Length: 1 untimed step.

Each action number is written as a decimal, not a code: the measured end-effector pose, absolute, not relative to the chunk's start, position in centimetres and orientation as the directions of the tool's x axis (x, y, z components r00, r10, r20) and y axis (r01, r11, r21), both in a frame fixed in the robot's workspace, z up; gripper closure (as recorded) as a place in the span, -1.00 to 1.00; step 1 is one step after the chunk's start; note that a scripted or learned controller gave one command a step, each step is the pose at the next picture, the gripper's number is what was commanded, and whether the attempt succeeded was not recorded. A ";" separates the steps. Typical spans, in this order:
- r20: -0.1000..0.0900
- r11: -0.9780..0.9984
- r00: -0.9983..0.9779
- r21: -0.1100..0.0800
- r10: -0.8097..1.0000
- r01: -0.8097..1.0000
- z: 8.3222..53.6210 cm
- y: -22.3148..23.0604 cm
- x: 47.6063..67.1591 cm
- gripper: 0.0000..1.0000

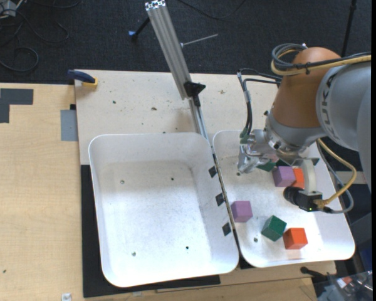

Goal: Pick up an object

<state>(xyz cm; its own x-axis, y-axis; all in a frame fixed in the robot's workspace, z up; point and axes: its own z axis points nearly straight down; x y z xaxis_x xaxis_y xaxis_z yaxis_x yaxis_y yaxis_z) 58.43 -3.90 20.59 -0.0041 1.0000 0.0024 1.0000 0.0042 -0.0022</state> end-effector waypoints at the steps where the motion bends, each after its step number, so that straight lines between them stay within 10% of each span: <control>1: 0.003 0.005 -0.005 -0.003 1.000 1.000 20.5 2.1 59.0 1.00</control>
